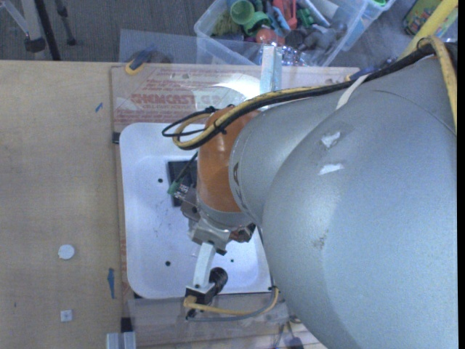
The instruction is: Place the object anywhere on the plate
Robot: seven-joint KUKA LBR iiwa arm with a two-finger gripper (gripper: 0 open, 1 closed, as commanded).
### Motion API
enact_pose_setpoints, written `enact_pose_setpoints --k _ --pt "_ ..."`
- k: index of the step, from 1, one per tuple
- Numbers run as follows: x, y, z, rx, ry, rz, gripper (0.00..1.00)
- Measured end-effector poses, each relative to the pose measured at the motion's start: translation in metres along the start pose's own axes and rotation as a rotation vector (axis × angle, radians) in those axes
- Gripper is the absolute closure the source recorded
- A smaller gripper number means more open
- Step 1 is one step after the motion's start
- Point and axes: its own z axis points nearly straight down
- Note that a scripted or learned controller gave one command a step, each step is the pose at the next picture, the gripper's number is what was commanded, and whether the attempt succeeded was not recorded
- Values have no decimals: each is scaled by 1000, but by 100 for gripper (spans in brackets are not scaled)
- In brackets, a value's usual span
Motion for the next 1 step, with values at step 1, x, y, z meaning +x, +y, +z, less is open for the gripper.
enact_pose_setpoints --k 1 --pt "13 -4 61 -5 7 86 100"
